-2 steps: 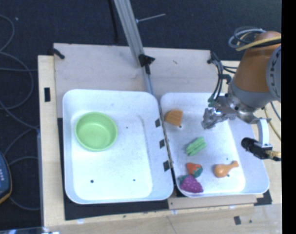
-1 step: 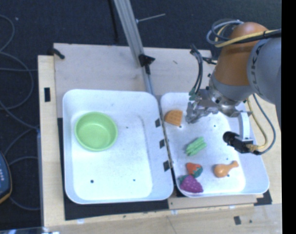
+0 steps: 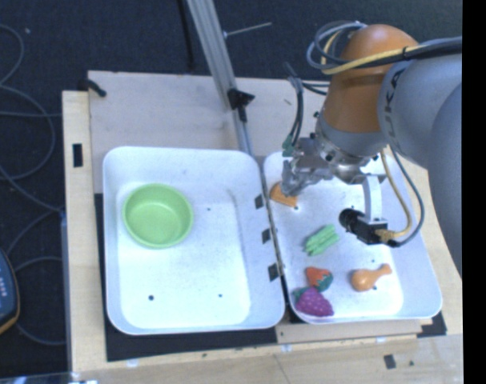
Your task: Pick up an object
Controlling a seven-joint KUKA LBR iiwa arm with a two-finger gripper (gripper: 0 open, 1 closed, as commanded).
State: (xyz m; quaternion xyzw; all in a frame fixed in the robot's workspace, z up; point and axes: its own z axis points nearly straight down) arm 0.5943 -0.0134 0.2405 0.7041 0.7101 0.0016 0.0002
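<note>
My gripper [image 3: 293, 184] hangs over the far left corner of the right bin [image 3: 415, 290], pointing down at a small orange piece [image 3: 284, 200] that lies just under its tips. In the same bin lie a green ridged vegetable [image 3: 321, 239], a red strawberry-like toy [image 3: 318, 278], a purple grape bunch [image 3: 314, 302] and an orange drumstick-shaped toy [image 3: 369, 277]. A green bowl [image 3: 157, 214] stands in the left bin [image 3: 218, 294].
A slanted metal pole [image 3: 218, 62] rises behind the bins, close to the gripper's left. The raised divider [image 3: 271, 230] between the bins runs right beside the orange piece. A black cable fitting [image 3: 363, 226] hangs from the wrist over the right bin.
</note>
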